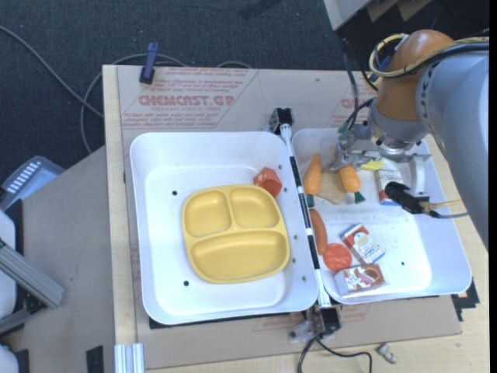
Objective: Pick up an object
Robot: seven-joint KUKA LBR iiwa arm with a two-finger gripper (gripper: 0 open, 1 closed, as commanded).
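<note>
Right bin (pixel 435 274), pick stock: gripper (pixel 351 160) low at the far end over a small carrot (pixel 349 179), presumably the target, finger state impossible to tell; yellow divided plate (pixel 235 232) occupies the left bin (pixel 155 208).

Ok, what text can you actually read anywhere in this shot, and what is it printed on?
"CHEMCAST GP": large red print on the brown sheet under the bins.
Smaller red lines above and below it: too blurred to read.
Two red-and-white packets in the right bin: print too small to read.
</note>
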